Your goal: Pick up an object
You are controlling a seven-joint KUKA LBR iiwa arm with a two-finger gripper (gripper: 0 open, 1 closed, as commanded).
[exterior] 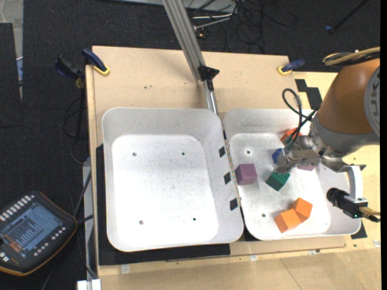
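My gripper [286, 167] hangs over the middle of the right bin [257, 231], reaching in from the right. Just below its tip and touching it in the view lies a dark green block [277, 180]. A blue piece [277, 156] peeks out at the gripper's left side, and a small orange piece [289, 135] lies behind it. A purple cube [245, 174] rests to the left, near the bin's left wall. Two orange blocks [294, 215] lie together toward the front. A small purple piece [308, 167] shows under the wrist.
The left bin [115, 162] stands beside the right one, sharing a middle rim. A slanted metal pole [187, 35] rises from the back of the bench. A teach pendant [30, 228] lies off the bench at the lower left.
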